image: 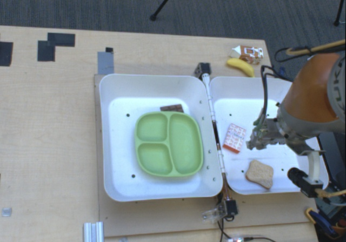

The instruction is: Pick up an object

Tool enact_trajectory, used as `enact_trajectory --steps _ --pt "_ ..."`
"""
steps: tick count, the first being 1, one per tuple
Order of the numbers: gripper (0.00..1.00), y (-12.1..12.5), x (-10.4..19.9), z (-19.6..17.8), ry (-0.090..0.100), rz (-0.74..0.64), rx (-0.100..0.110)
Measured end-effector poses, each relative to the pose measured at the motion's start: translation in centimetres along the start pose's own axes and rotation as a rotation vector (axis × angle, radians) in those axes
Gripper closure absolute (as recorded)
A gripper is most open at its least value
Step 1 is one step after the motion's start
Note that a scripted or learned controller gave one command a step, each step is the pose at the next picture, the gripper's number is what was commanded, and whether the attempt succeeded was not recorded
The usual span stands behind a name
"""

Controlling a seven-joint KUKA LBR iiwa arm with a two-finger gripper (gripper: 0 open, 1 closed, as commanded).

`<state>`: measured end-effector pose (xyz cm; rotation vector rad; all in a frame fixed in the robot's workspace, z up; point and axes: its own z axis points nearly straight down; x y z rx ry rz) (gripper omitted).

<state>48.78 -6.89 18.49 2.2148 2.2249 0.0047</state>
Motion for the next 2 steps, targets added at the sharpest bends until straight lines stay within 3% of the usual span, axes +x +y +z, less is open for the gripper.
enact_trajectory --steps 1,2 --pt "0.00 0.0 0.0 0.0 0.000 0.000 0.000" --pt "0.00 0.1 -2.0 9.8 -0.001 0.002 -0.004"
